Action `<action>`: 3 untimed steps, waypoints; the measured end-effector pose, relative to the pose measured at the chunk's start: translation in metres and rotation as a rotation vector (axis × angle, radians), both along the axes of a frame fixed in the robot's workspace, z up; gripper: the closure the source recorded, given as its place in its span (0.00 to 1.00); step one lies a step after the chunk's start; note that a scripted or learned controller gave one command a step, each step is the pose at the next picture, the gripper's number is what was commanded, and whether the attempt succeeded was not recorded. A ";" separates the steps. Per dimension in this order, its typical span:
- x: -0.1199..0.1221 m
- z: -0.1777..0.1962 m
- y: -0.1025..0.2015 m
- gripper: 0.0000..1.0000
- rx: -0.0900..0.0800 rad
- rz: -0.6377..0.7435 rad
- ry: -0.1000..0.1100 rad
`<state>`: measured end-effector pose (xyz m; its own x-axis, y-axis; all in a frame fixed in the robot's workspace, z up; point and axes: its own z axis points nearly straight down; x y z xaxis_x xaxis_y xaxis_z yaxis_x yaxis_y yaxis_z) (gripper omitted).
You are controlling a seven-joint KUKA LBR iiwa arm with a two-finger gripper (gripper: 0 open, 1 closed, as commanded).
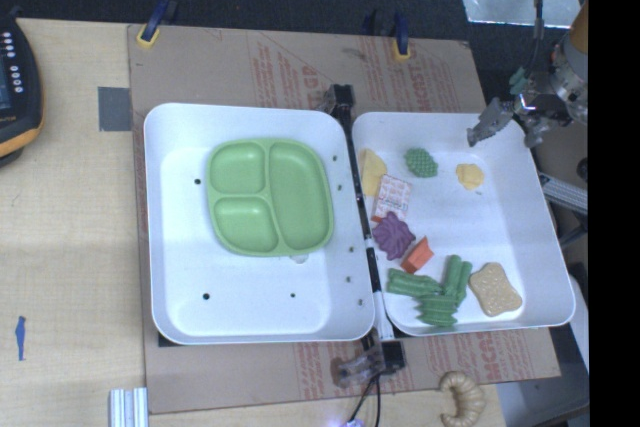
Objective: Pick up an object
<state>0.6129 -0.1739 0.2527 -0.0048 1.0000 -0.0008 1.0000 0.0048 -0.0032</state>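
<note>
**Gripper at the right bin's far corner, its nearest pick just below it**

We found the gripper (492, 127) hanging over the far right corner of the right bin (540, 215), with nothing between its fingers as far as we could see; whether they were spread or pressed together we could not tell. The closest object was the small yellow piece (469, 176), which lay just toward the camera from the fingertips and a shade toward the bin's middle. It was roundish, so we judged no long axis mattered for the grasp. The green knobbly piece (421, 162) sat further left, and the other items lay well apart at the near end. The green divided plate (270, 196) rested in the left bin (180, 305).
</note>
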 end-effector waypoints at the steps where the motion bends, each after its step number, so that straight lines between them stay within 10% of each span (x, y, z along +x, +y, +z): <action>1: 0.044 -0.127 0.043 0.00 0.001 0.006 0.003; 3: 0.043 -0.160 0.039 0.00 -0.001 -0.004 -0.002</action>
